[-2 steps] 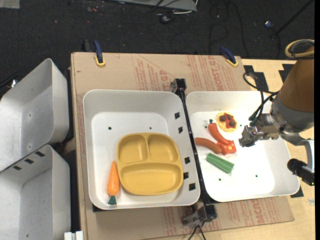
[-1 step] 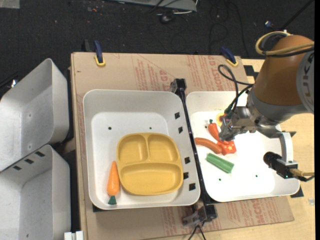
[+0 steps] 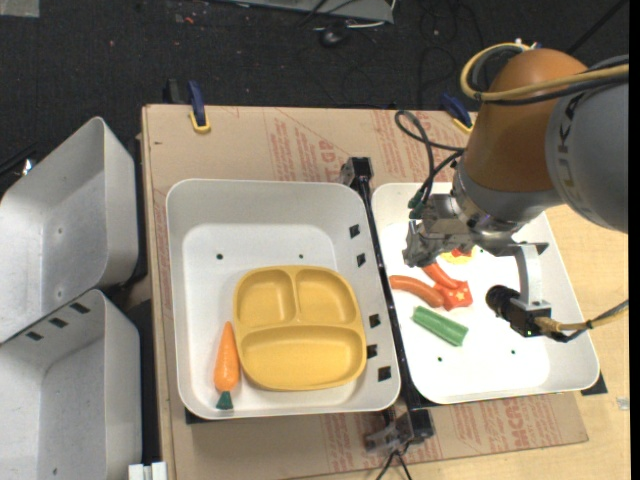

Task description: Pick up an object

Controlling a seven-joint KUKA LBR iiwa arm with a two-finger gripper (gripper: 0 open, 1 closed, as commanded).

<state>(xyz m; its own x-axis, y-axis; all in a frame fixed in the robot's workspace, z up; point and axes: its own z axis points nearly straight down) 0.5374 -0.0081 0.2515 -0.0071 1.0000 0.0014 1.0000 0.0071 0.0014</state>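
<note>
In the right bin (image 3: 520,368) lie an orange-red sausage-like piece (image 3: 417,289), a red pepper-like piece (image 3: 449,283), a green block (image 3: 441,325) and a small yellow item (image 3: 459,258) partly hidden under the arm. My gripper (image 3: 432,246) hangs low over the upper left of this bin, right above the red piece. Its dark fingers point down toward the red and orange pieces. The left bin (image 3: 200,218) holds a yellow divided plate (image 3: 298,327) and an orange carrot (image 3: 227,358) beside it.
A black camera-like unit (image 3: 512,310) on a cable sits over the right bin's middle right. Cables loop behind the arm. Folded white bins (image 3: 60,268) stand off the bench to the left. The right bin's front part is bare white floor.
</note>
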